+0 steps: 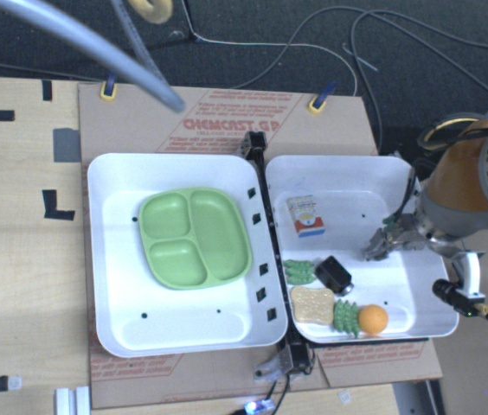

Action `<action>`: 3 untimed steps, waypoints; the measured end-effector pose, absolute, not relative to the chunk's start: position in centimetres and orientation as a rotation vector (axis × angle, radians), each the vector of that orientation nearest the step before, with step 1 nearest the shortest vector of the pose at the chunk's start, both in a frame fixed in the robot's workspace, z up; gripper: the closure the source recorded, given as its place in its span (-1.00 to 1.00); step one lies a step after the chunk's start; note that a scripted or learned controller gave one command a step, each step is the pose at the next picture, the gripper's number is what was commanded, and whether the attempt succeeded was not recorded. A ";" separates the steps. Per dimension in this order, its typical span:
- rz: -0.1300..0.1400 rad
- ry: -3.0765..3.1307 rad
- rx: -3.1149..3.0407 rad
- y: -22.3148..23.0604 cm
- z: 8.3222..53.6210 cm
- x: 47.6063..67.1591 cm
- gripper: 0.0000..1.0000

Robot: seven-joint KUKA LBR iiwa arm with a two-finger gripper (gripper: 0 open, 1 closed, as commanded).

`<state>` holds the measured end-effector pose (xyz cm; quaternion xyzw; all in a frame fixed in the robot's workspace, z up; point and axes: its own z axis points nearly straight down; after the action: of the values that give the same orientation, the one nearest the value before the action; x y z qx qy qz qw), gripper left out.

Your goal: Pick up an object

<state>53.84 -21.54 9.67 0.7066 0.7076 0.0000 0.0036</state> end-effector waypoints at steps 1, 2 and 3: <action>0.003 2.220 2.216 -21.3 15.7 54.8 1.00; 0.003 2.221 2.216 -20.6 20.2 54.8 1.00; 0.002 2.221 2.217 -20.6 24.3 55.0 1.00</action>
<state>54.95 -20.59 24.28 0.7065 0.7077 0.0007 0.0017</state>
